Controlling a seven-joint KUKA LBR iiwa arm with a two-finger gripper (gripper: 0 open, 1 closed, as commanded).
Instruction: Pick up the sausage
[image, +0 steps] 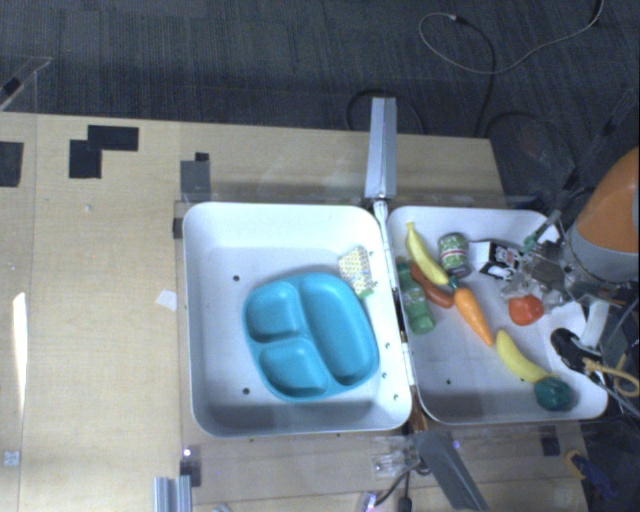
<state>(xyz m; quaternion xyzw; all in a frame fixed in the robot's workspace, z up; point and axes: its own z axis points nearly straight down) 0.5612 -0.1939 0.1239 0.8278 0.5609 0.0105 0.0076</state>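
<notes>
The sausage (432, 287), short and reddish brown, lies in the right bin (470, 385) near its left wall. It sits between a yellow banana (424, 254) and a green bottle (416, 304), with a carrot (474, 314) touching its right end. My gripper (536, 278) hangs over the right part of that bin, just above a red-orange tomato (525, 310). It is about a hand's width to the right of the sausage and not touching it.
The right bin also holds a small can (454, 252), a black and white card (495, 259), a second banana (520, 356) and a teal ball (554, 394). In the left bin (215, 300) lie a blue divided plate (312, 333) and a yellowish patterned scrap (356, 268).
</notes>
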